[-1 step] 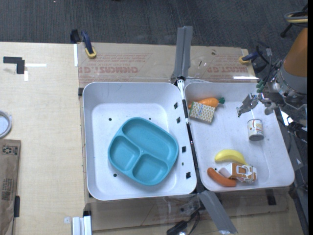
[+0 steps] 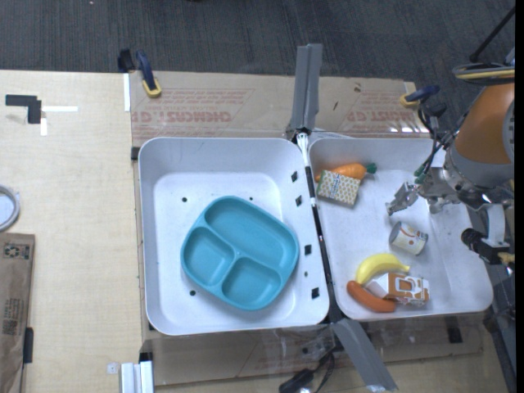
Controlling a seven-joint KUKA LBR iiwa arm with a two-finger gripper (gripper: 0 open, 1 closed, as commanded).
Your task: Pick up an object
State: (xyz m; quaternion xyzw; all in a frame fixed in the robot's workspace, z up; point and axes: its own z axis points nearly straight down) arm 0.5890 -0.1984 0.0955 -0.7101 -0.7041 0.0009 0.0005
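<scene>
Lowest in the frame, a red sausage (image 2: pixel 370 298) and yellow banana (image 2: pixel 381 266) lie below a small white cylindrical cup (image 2: pixel 407 238), which sits on its side just beneath the empty, spread tool (image 2: pixel 402 200) in the right white bin (image 2: pixel 458 301).

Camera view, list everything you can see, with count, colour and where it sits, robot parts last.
Divided plate: one, blue, left bin.
Carrot: one, orange, right bin, far end.
Patterned packet: one, tan, touching the carrot.
Small can: one, white, right bin, middle.
Banana: one, yellow, right bin, near end.
Sausage: one, red, beside the banana.
Small carton: one, orange and white, near end.
Bins: two, white, side by side.
Gripper: one, grey, above the can.
</scene>
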